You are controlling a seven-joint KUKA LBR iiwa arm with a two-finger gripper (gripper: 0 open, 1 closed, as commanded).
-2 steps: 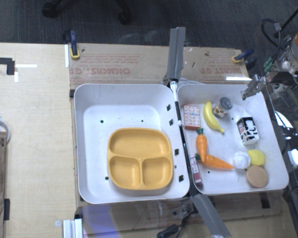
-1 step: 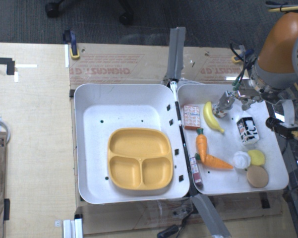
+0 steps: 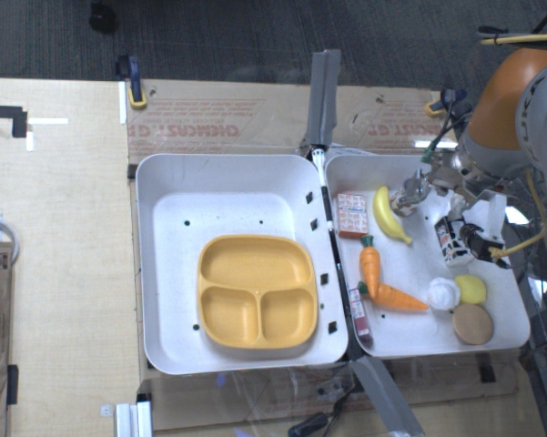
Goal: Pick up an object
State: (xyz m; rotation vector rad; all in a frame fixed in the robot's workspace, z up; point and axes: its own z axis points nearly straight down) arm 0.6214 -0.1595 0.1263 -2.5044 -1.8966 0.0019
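1. Left shallow white plastic bin, on the bench's middle: bears one yellow three-compartment plastic tray, lying flat toward the bin's near edge.
2. Right shallow white plastic bin, touching the left bin along a shared edge: bears all the loose items below.
3. Yellow curved toy banana, near the right bin's far edge, left of centre. Judged the likeliest target, as the gripper is just beside it. Probably light, stiff, smooth moulded plastic, so apt to slip or roll; best taken across the narrow middle of the curve, not at the tapering ends.
4. Small red-and-white printed carton, just left of the banana, near the bin's left wall. Flat sides, likely an easy hold.
5. Two orange toy carrots with green tops: one upright-lying carrot below the carton, one slanted carrot touching it toward the near edge. Tapered, likely slippery.
6. White round cap-like object, yellow lemon-like ball and tan round disc, clustered at the right bin's near right corner, touching or nearly so.
7. Dark slim item along the right bin's left wall; identity unclear.
8. Grey arm with orange band, reaching over the right bin's far right corner. Two-finger metal gripper is low beside the banana's upper end; whether its jaws are open or closed cannot be told, and nothing is seen between them.
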